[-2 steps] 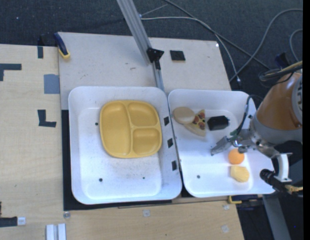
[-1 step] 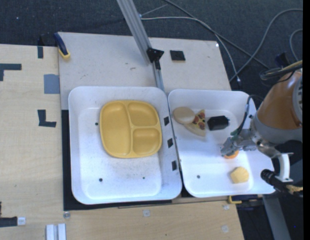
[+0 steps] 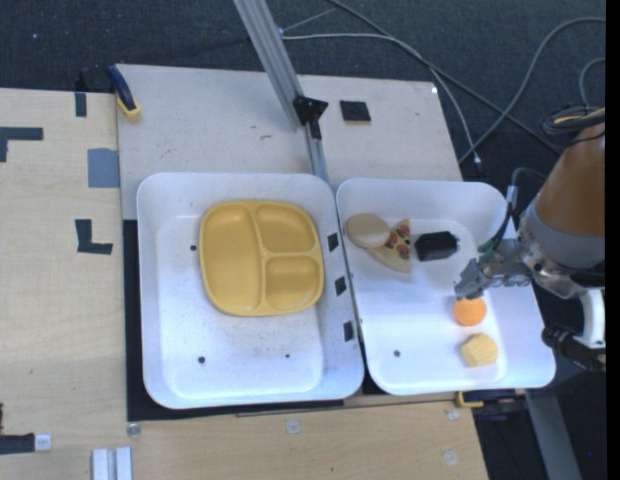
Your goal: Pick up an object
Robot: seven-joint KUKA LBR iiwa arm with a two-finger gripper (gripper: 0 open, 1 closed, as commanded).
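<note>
And here's the gripper [image 3: 471,279], reaching in from the right over the right bin [image 3: 430,373], poised right above a small orange ball [image 3: 470,312]. The ball sits on the bin floor just below the gripper tip, close enough that I can't say whether they touch. Whether the gripper is spread or pressed together, I cannot tell from this angle. Nothing looks lifted: the ball seems to rest on the floor. Just beside it, toward the near edge, lies a yellow block [image 3: 479,349]. Further back in the same bin are a black object [image 3: 436,244] and a pizza slice toy [image 3: 387,241]. Over in the left bin [image 3: 165,298], a yellow divided plate [image 3: 261,257] lies flat. So the approach looks made; by my read, the grasp and the lift are yet to come.
</note>
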